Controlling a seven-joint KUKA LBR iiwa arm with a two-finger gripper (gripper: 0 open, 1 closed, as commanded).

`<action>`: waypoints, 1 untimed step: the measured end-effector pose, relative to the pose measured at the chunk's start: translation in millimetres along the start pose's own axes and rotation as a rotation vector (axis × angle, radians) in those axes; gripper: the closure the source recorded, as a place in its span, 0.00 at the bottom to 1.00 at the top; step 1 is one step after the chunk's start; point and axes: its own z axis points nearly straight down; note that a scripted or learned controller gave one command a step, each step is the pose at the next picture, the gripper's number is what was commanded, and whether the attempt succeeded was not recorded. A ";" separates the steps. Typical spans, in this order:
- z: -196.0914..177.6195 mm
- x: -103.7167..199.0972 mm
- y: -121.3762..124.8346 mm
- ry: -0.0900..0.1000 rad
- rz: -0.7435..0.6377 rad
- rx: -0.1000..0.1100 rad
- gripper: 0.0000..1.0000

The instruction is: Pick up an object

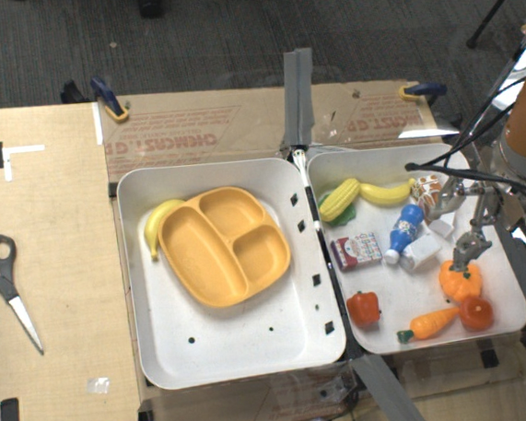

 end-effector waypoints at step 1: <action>117.6 -44.5 -3.4 -0.002 -0.020 0.001 0.00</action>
